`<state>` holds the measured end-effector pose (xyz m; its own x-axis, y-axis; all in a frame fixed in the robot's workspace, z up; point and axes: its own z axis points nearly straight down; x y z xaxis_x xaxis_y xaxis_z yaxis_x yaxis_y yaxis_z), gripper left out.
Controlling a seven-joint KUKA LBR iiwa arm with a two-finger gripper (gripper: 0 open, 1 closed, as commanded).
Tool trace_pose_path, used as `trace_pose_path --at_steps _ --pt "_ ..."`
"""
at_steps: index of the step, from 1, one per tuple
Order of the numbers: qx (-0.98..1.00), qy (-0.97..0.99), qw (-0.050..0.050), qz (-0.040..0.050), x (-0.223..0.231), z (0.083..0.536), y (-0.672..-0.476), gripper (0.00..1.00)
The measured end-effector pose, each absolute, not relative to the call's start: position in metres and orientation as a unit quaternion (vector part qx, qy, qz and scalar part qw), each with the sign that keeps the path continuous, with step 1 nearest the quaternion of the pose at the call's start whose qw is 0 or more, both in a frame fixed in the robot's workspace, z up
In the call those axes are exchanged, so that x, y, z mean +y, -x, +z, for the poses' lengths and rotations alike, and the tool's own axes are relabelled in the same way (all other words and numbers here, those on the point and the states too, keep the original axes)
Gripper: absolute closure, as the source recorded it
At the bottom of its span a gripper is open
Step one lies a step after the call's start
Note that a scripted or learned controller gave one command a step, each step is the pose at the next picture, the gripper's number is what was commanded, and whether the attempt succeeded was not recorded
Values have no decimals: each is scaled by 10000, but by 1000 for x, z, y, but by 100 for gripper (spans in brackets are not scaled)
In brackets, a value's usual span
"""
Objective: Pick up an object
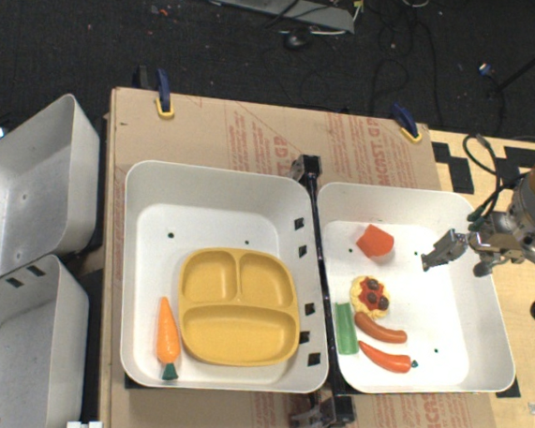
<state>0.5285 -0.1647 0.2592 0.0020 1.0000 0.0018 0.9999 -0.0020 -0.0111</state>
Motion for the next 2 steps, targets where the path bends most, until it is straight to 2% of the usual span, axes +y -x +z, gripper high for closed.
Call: trace_pose_path --at_steps 1,2 --pt "-7074 7068 0 2 -164 265 -531 0" --pt "-7069 7073 13 10 -161 221 -532 0"
